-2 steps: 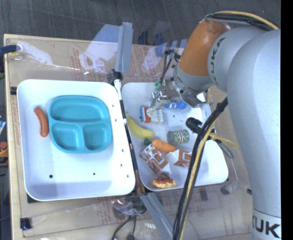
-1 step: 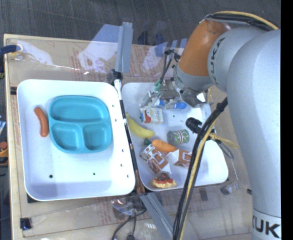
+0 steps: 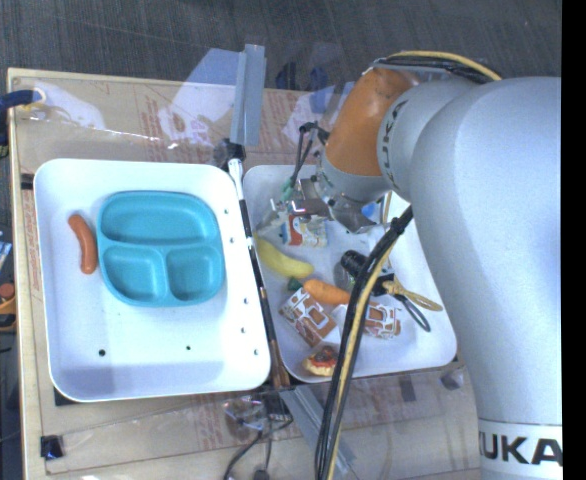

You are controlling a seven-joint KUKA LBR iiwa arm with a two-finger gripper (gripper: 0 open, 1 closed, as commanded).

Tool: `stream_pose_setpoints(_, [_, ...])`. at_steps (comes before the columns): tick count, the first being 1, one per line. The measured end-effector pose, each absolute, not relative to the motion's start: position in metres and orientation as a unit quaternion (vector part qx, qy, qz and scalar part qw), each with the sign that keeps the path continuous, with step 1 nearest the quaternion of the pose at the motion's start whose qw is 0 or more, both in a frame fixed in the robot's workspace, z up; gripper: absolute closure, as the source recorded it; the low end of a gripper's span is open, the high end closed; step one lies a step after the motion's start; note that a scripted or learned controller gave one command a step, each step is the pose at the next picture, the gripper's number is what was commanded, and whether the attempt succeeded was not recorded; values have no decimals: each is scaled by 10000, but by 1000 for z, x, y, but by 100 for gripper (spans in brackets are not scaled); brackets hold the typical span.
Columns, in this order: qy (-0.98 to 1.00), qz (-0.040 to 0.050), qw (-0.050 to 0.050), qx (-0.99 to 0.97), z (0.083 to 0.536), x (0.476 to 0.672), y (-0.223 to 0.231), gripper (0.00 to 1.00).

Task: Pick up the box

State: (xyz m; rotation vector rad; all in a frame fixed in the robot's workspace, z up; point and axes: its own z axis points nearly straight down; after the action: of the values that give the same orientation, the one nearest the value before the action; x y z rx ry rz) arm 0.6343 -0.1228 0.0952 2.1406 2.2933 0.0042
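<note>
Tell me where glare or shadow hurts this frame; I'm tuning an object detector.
Camera view: the left bin is overexposed, with a bluish shadow along its near floor; the blue tray reads clearly; the arm shades the right bin, and the gripper area looks cluttered and soft.

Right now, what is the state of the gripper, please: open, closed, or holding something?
Gripper: low in the right bin, over a small box; open or closed cannot be told.

Robot lab: KUKA arm [image 3: 473, 218], taped bench [image 3: 123, 108], bins [image 3: 53, 268]
</note>
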Motion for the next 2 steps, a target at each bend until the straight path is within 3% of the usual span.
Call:
stream_pose_setpoints(1, [7419,9,18,6705,95,650,-119,0])
stream_pose_setpoints(2, [7505,14,11,6609,95,646,-129,0])
